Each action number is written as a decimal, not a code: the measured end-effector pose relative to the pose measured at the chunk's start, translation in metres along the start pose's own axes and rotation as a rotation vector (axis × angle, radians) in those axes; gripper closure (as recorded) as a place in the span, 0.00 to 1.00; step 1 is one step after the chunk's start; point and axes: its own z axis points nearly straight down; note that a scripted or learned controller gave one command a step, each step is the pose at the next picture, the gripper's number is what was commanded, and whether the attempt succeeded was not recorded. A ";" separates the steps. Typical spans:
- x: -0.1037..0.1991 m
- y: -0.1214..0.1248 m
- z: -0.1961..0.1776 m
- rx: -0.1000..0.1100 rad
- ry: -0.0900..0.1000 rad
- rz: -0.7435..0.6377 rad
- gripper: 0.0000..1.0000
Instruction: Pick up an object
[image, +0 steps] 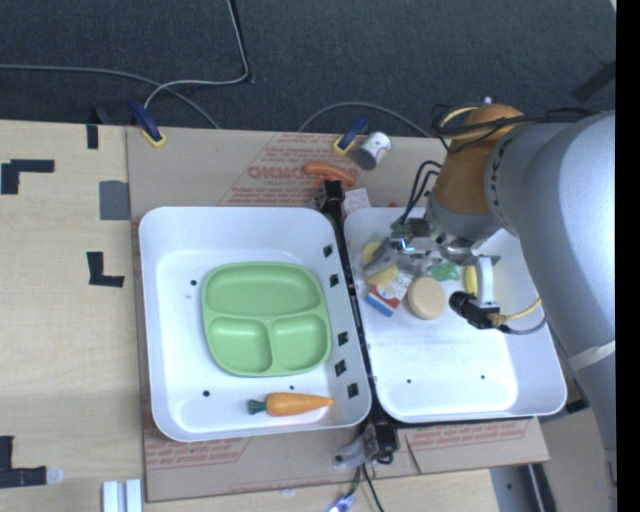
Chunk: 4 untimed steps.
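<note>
Jaws (408, 250) low over the clutter at the far edge of the right bin (500, 400), state cannot be told; tan round block (426, 298) lies just beside them, so best approach is straight down onto one piece, clear of neighbours.

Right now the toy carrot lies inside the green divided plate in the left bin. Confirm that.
Not quite. In the camera view the toy carrot lies on the floor of the left bin, in front of the green divided plate, not inside it.
</note>
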 end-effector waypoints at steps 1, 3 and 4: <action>0.007 0.028 0.001 0.000 0.000 0.000 0.00; 0.008 0.028 -0.010 0.000 0.000 -0.002 0.00; 0.004 0.017 0.000 0.001 -0.001 0.000 0.00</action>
